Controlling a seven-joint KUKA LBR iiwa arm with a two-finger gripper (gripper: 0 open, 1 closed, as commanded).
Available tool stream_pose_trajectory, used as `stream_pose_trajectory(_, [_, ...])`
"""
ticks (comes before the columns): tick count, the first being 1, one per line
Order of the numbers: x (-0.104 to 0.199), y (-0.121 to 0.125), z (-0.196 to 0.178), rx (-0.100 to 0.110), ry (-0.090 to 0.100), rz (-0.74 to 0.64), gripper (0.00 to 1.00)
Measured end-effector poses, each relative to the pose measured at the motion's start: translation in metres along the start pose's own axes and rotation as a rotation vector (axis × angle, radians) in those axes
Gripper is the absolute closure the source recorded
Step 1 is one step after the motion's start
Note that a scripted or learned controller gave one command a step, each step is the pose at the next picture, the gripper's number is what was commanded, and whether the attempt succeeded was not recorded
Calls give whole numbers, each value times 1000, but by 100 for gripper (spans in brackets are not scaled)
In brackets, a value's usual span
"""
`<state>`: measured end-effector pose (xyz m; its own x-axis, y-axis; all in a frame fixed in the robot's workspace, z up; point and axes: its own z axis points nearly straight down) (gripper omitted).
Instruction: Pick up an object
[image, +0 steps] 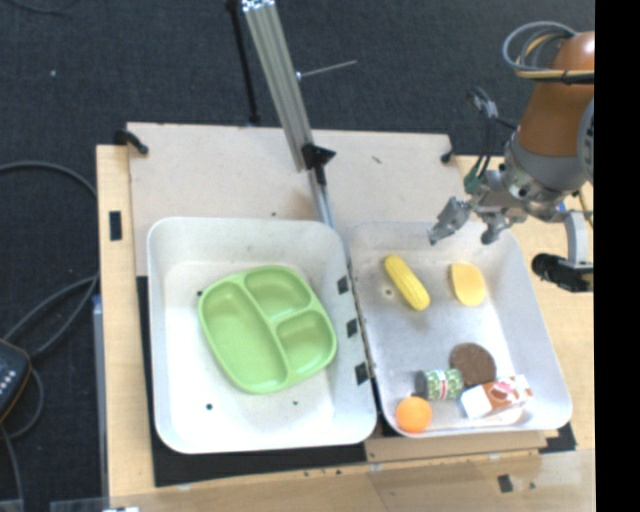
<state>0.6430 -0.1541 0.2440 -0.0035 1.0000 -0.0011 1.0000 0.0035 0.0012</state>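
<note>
Orange fruit (414, 413) sits at the near rim of the right bin (535, 330), the thing closest to the camera, and it lies well away from the gripper (467, 225). That gripper hangs over the far edge of the same bin, its two fingers spread apart with nothing between them; one fingertip (441, 232) points toward the bin's far left corner, the other sits nearer the wrist. Just in front of the open jaws lie a yellow corn cob (406, 281), tilted on the bin floor, and to its right a pale yellow lemon-like piece (467, 284), the two apart from each other. Nearer the camera a brown round disc (472, 361) rests beside a small green can (440, 384) lying on its side, and a red and white carton (496, 397) touches the disc's near edge. The fruit lies just left of the carton, below the can. Across the divider, the left bin (180, 400) holds a green divided tray (267, 327) with three compartments. A slanted metal post (285, 85) rises behind the bins.
</note>
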Motion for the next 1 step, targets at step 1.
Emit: stream_pose_trajectory(1, [0,0,0,0,-1,0,0])
